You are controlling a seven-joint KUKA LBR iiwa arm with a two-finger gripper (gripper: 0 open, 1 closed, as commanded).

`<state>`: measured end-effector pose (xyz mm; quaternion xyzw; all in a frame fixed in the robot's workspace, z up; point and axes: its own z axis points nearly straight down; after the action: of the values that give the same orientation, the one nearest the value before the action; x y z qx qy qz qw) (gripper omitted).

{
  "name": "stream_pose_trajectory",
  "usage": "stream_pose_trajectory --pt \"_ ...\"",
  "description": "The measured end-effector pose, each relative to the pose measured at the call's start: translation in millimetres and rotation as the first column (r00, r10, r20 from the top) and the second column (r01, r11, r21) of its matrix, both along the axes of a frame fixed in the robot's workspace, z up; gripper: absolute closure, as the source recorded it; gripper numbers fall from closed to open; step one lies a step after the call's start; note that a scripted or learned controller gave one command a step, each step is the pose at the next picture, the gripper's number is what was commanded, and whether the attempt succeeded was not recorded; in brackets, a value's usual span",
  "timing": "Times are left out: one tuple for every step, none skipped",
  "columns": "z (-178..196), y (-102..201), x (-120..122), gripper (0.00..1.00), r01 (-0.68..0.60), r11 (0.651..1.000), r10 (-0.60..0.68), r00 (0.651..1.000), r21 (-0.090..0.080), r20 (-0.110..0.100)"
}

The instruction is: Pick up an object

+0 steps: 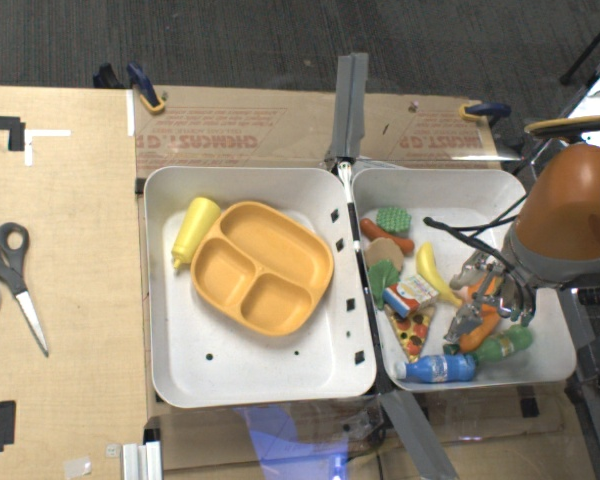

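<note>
nearest the camera lay a blue bottle (438,369) in the right bin (552,368); an orange carrot (477,332) slanted directly beneath the gripper (477,308), whose jaw state i could not tell

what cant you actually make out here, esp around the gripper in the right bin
- Gripper, camera view: its metal parts blur into the orange toy beneath; open, shut or holding cannot be told.
- Orange toy: partly covered by the gripper, so its kind is unclear.
- Yellow bottle: its lower side is hidden behind the divided plate.
- Small box: print too small to read.
</note>
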<state>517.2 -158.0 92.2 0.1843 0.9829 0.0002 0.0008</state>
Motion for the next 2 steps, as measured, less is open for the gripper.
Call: stream_pose_trajectory --pt "9.8 0.3 1.5 1.0 -0.004 1.0 0.004 1.0 -0.002 0.003" --pt "0.3 27.0 62.6 1.0 0.174 0.985 -0.174 0.985 -0.001 0.002"
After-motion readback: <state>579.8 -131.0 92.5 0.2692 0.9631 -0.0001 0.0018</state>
